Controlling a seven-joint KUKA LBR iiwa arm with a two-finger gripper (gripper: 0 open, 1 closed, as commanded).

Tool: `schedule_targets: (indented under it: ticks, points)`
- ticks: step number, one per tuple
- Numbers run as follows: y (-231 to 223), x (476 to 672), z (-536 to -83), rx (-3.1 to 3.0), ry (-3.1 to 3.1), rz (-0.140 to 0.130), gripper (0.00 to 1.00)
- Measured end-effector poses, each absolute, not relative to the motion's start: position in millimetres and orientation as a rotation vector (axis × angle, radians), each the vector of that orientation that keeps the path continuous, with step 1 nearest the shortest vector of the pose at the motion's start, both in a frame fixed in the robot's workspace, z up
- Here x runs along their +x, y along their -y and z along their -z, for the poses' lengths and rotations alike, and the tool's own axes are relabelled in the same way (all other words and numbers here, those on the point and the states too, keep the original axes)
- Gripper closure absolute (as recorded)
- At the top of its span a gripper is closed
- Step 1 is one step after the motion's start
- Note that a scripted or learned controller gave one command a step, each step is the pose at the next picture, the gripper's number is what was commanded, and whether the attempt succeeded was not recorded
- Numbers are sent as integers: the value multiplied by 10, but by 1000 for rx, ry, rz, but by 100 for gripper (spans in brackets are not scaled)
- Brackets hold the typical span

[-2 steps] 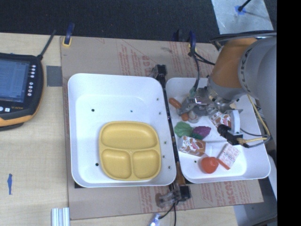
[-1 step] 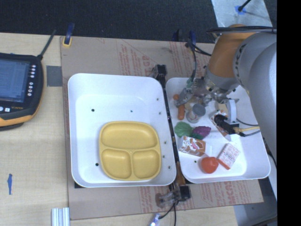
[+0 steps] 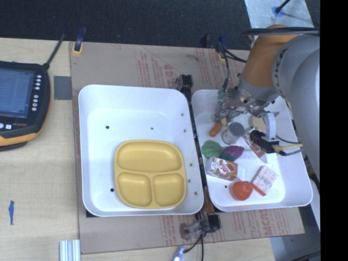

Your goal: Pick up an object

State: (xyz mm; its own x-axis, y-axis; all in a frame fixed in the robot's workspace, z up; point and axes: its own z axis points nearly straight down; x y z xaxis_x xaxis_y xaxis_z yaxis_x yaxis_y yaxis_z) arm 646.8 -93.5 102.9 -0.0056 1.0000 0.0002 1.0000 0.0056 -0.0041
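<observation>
In the right bin [image 3: 293,197], right of centre in the frame, lies a cluster of small objects. At its upper left an orange carrot-like piece [image 3: 216,129] lies beside a grey cup [image 3: 236,130]. Below them sit a green lump [image 3: 211,148] and a purple piece [image 3: 234,152], close together. Lower still are a printed packet [image 3: 222,168], a red tomato-like ball [image 3: 242,190] and a small red-and-white box [image 3: 265,180].

The hand [image 3: 228,112] hangs over the upper left part of this bin, just above the carrot piece and the cup; whether its parts stand apart or together cannot be told, and nothing is seen clamped in it. The grey arm with its orange band [image 3: 266,56] comes in from the upper right.

The left bin [image 3: 98,107] holds a yellow divided tray [image 3: 150,174]. A control tablet [image 3: 19,102] lies on the table [image 3: 32,200] at the left edge.
</observation>
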Motion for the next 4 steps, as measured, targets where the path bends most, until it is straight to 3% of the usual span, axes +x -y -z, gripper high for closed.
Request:
schedule_targets:
  ticks: [1, 2, 3, 4]
  points:
    - [758, 6166, -1929, -2215, 2226, -1, 100]
    - [758, 6161, -1921, -2215, 2225, -3, 0]
    - [1157, 5776, -1051, -2214, 2226, -4, 0]
    - [1151, 5353, -914, -2213, 2226, -5, 0]
